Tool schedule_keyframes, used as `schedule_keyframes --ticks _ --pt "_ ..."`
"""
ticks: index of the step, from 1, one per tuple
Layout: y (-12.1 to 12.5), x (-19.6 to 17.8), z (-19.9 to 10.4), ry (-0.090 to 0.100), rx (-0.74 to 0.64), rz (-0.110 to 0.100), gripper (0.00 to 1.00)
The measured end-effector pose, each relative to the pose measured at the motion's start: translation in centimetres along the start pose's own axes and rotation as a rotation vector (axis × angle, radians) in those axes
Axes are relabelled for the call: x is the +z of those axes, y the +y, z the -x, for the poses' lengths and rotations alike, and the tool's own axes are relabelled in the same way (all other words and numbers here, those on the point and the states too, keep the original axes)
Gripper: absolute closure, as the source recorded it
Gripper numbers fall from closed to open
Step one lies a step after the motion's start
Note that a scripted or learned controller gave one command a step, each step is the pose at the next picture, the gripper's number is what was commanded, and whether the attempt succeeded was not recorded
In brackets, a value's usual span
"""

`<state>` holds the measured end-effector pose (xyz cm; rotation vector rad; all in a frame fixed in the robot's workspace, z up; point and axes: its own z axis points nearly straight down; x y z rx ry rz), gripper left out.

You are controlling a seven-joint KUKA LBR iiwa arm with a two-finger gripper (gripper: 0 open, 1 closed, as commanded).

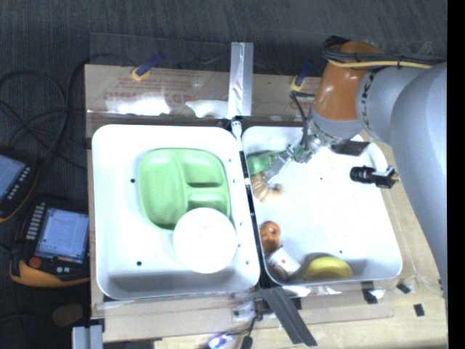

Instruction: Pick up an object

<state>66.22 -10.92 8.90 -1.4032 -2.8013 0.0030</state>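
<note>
My gripper (pixel 278 167) reaches down into the back left corner of the right bin (pixel 349 217). Its tip sits right beside a small green object (pixel 256 163) against the bin's left wall, and just above a tan, peach-coloured object (pixel 267 190). Nothing visibly hangs from the gripper. Further forward along the left wall lies a small orange round thing (pixel 269 232). A white and red item (pixel 282 262) and a yellow banana (pixel 326 268) rest by the front edge.
The left bin (pixel 116 217) holds a green divided tray (pixel 182 182) with a white round plate (pixel 205 239) overlapping its front corner. The grey arm (pixel 407 107) covers the right bin's back right. Bare white floor spans the right bin's middle.
</note>
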Motion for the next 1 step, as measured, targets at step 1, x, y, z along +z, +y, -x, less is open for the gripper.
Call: schedule_keyframes --ticks 1 --pt "-1.41 -0.03 -1.99 -0.021 -0.255 0.011 0.00"
